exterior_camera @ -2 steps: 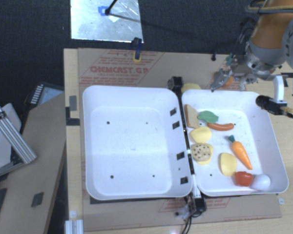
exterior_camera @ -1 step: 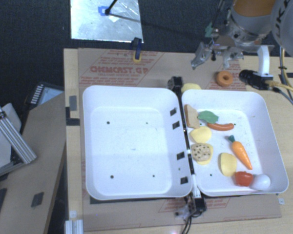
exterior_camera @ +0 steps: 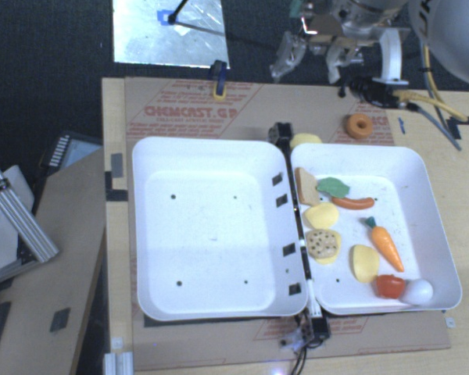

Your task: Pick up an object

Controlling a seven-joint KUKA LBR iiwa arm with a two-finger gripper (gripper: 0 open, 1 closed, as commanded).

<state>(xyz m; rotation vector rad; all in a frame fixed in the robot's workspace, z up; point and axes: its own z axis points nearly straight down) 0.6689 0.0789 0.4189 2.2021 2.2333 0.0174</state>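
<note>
My gripper point(exterior_camera: 310, 61) hangs high above the bench behind the right bin point(exterior_camera: 422, 178), its two fingers spread apart with nothing between them. The right bin holds several toy foods: a bread slice point(exterior_camera: 306, 186), a green leaf point(exterior_camera: 333, 186), a red sausage point(exterior_camera: 353, 203), a yellow potato point(exterior_camera: 322, 215), a speckled cookie point(exterior_camera: 322, 244), a yellow piece point(exterior_camera: 365, 262), a carrot point(exterior_camera: 384, 244), a tomato point(exterior_camera: 389, 286) and a white egg point(exterior_camera: 417, 291). A yellow item point(exterior_camera: 305, 141) sits at the bin's far rim.
The left bin point(exterior_camera: 211, 225) lies beside the right one, joined by black clips point(exterior_camera: 281, 201). A small donut point(exterior_camera: 359, 126) rests on the cardboard behind the right bin. Cables point(exterior_camera: 430, 104) trail at the far right. A shiny sheet point(exterior_camera: 170, 20) lies at the back.
</note>
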